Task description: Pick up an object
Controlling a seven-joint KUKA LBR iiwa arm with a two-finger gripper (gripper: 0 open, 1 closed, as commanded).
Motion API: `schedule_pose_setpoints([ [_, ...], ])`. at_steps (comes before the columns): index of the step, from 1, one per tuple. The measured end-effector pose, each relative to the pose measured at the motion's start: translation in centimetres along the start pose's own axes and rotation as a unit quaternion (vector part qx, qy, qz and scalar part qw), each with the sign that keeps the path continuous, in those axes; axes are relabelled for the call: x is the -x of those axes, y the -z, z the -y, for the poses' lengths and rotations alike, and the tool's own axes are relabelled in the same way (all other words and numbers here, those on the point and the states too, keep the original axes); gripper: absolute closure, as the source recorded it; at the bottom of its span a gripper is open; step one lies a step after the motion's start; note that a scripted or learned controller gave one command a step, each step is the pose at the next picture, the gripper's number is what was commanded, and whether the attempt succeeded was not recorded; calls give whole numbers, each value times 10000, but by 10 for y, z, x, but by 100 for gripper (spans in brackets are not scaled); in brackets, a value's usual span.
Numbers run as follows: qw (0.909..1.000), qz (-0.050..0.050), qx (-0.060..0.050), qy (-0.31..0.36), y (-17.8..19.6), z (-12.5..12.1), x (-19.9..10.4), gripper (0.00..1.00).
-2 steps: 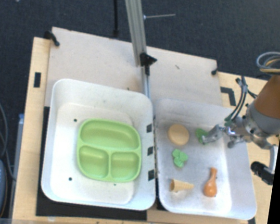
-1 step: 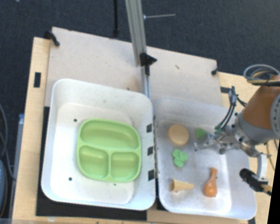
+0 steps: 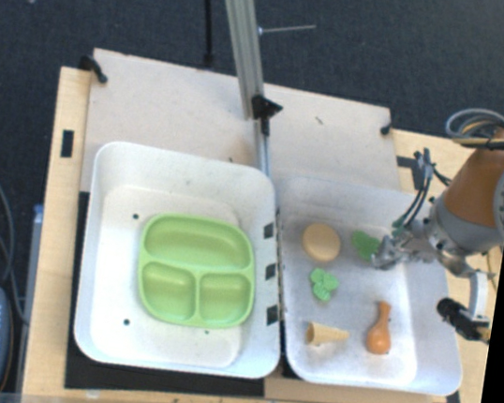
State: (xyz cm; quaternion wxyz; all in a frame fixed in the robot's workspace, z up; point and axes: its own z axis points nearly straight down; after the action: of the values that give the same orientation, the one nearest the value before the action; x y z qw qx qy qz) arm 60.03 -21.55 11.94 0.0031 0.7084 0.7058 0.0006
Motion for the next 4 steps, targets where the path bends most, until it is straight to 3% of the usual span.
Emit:
schedule_pose_setpoints([
  [3, 10000, 1, 15, 40, 177, -11, 6, 100],
  [4, 10000, -18, -15, 50, 175, 8, -51, 100],
])
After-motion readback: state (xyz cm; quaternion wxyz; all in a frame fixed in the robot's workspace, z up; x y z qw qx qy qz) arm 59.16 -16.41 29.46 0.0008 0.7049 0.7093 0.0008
